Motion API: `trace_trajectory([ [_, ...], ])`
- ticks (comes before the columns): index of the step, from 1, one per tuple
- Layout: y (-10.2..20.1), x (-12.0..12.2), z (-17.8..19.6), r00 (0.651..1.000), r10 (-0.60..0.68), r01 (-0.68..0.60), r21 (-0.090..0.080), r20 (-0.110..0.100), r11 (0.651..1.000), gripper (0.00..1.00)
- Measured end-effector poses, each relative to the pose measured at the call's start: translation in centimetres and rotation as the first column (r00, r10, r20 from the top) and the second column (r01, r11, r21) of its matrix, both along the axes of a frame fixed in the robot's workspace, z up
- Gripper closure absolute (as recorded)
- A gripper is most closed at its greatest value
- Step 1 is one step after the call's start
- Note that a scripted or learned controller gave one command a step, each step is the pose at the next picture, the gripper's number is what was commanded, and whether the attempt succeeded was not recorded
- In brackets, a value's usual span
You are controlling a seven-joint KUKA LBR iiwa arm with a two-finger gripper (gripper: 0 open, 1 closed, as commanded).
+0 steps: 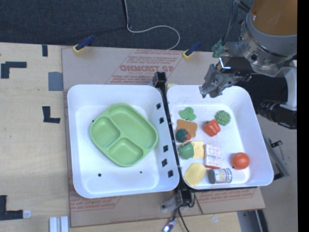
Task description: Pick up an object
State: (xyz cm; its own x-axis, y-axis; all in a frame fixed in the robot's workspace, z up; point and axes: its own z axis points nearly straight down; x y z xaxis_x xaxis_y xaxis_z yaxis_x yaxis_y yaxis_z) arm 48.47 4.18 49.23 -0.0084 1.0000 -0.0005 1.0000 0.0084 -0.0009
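A: Start big. What's on the counter (29, 129)?

B: Two white bins. The left bin (77, 178) holds a green tray (124, 135). The right bin (251, 110) holds the small stuff, bunched toward its 7 o'clock half: a yellow piece (194, 173), a tomato (240, 160), a can (220, 176), a red pepper (211, 127) and a green floret (222, 117).

A: And the arm (270, 18)?

B: It comes in from 2 o'clock. The gripper (215, 85) hangs over the right bin's 11 o'clock corner, above bare floor. The fingers look dark and close together with nothing between them, though I can't tell their spread for sure.

A: So which step?

B: I'd judge it's the approach; nothing is lifted yet. The pepper lies nearest, toward 6 o'clock from the gripper. The next move would call for shifting over it, then descending.

A: Its lie?

B: It's stubby; the long axis seems to run 10 to 4 o'clock, but which end is the stem I can't tell.
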Motion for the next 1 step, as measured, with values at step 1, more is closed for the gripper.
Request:
trace_trajectory([
  [1,1.03,-0.06,-4.98,1.000,-0.006,0.006,-0.002,-0.008,1.000,1.00],
])
